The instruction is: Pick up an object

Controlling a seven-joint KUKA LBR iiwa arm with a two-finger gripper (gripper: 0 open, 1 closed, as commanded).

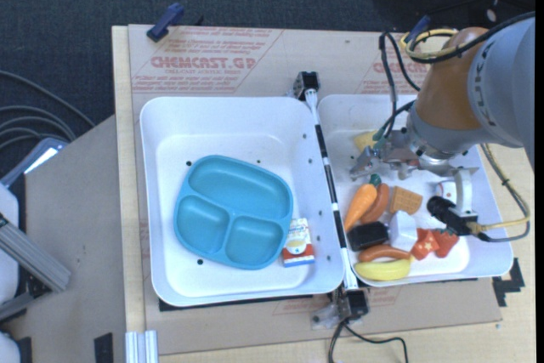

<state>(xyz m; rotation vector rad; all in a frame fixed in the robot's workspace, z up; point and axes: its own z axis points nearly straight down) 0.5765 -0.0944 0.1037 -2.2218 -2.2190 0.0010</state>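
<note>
My gripper (pixel 375 163) hangs low over the upper left part of the right bin (pixel 489 268), on the grey arm with its orange band (pixel 446 93). Just below it lie an orange carrot (pixel 361 205) and a tan cracker-like square (pixel 406 201). A pale yellow item (pixel 365 139) sits just above it by the bin's back wall. Further down are a black block (pixel 367 234), a white block (pixel 400 228), a red pepper (pixel 433 244), a banana (pixel 382 270) and a thin red-orange piece (pixel 384 254). I see nothing held.
The left bin (pixel 161 183) holds a blue divided plate (pixel 232 211) and a small printed carton (pixel 297 241) at its lower right. A black divider rail (pixel 325 174) runs between the bins. Cables (pixel 497 225) trail from the wrist over the right bin's right side.
</note>
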